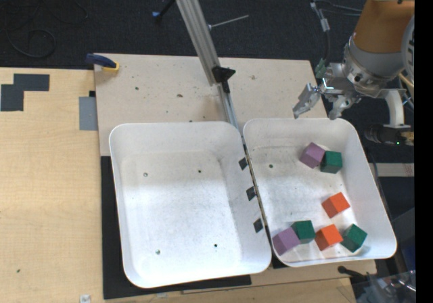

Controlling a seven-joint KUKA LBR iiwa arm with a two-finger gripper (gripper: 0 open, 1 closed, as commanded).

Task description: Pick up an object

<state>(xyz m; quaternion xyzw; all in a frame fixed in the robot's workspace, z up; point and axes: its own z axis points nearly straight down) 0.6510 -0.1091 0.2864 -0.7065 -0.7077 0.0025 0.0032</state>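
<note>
Nearest me, at the right bin's (pixel 379 190) front edge, four blocks crowd together: purple (pixel 285 239), green (pixel 304 230), orange (pixel 329 235), green (pixel 354 237). A lone orange block (pixel 335 204) sits mid-bin; a purple block (pixel 312 155) touches a green one (pixel 331 161) farther back. Beyond the far rim, the gripper (pixel 317 103) hangs spread apart, holding nothing. Risk: fingers landing on touching neighbours could jam or shove blocks instead of gripping one

I see open floor in the right bin (pixel 362 159) between the upper purple-green pair (pixel 321 157) and the crowded lower blocks (pixel 318 232), one orange block (pixel 335 204) standing between.
</note>
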